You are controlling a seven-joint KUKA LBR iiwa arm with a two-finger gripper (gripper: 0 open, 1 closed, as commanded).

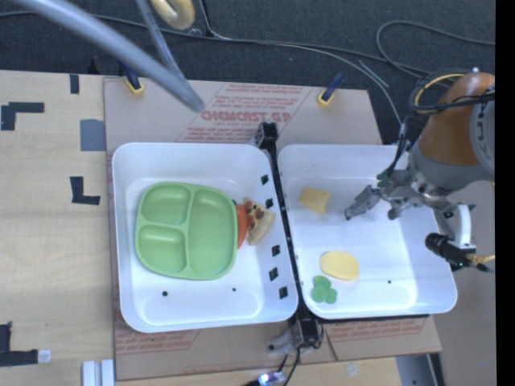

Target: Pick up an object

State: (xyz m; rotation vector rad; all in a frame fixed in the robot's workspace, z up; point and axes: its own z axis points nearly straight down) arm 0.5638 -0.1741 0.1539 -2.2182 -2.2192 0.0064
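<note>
The grey two-finger gripper hangs empty with jaws spread over the right white bin, just right of the pale yellow foam cube (likeliest target).

One fixed camera looks down at a slant on the two white bins, both wholly within frame, from moderately far above.
</note>
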